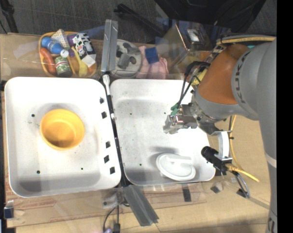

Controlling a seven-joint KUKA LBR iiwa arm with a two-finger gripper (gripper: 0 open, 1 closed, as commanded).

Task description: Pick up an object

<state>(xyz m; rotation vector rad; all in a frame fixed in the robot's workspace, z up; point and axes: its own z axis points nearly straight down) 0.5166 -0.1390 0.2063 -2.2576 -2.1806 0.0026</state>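
Observation:
A yellow bowl sits in the left bin, a little left of its middle. A white lid-like dish lies near the front edge of the right bin. My gripper hangs over the right half of the right bin, above and slightly behind the white dish. I see nothing between its tips, and its fingers are too small and dark to read.
A clear bag of small toys and bottles lies behind the left bin. A grey object and pink cloth sit behind the right bin. The divider with black clips runs between the bins. Yellow cables trail at right.

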